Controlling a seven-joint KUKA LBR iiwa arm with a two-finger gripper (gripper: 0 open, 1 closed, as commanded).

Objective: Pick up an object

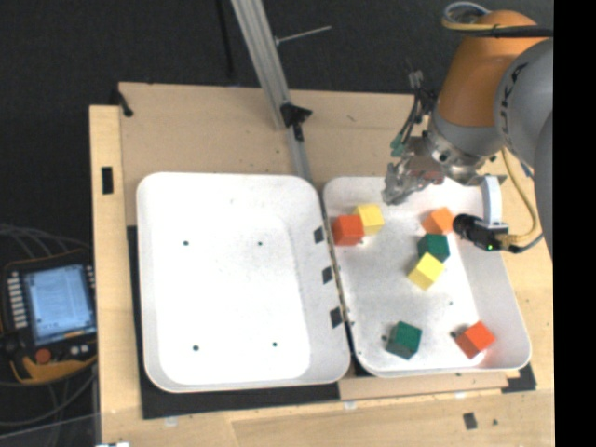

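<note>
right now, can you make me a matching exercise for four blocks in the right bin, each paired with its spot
Blocks:
1. red block
2. orange block nearest the arm
3. green block by the front rim
4. lower yellow block

Spots:
A. front, near the divider
B. mid-bin, just below a green block
C. back right
D. back left, touching a yellow block

Pairs: 1-D, 2-C, 3-A, 4-B

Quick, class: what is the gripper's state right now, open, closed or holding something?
Gripper: cannot be told; it hangs over the far edge of the right bin, close to the yellow block, with no block seen in it.
</note>
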